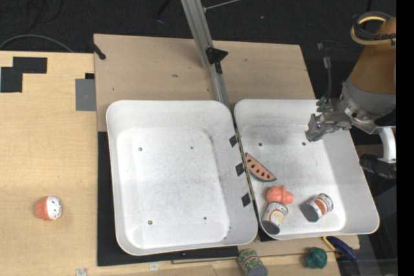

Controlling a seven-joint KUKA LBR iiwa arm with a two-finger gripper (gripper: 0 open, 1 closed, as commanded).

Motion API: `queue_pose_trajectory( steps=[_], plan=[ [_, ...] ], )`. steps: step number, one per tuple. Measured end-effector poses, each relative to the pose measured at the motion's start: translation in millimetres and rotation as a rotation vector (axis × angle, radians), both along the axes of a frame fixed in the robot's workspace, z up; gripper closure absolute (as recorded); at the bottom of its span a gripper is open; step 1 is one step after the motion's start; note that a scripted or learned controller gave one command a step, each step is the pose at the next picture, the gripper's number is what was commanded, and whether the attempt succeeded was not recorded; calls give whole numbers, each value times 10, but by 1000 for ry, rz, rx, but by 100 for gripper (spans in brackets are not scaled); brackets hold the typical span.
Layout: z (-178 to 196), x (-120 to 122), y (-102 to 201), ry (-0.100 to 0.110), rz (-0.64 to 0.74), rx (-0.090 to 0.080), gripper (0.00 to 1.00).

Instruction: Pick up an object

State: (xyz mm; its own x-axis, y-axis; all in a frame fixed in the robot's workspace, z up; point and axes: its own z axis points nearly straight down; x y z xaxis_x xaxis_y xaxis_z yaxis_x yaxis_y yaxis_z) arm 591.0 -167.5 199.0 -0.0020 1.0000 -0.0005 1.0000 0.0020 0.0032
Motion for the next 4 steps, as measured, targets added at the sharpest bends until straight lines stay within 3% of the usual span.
queue_pose_trajectory(
  steps=[1, 3, 4],
  plan=[
    [319, 5, -10, 1, -1, 0, 100],
    [419, -2, 1059, 7, 3, 4, 100],
    [314, -130, 1635, 9, 2, 3, 100]
  ],
)
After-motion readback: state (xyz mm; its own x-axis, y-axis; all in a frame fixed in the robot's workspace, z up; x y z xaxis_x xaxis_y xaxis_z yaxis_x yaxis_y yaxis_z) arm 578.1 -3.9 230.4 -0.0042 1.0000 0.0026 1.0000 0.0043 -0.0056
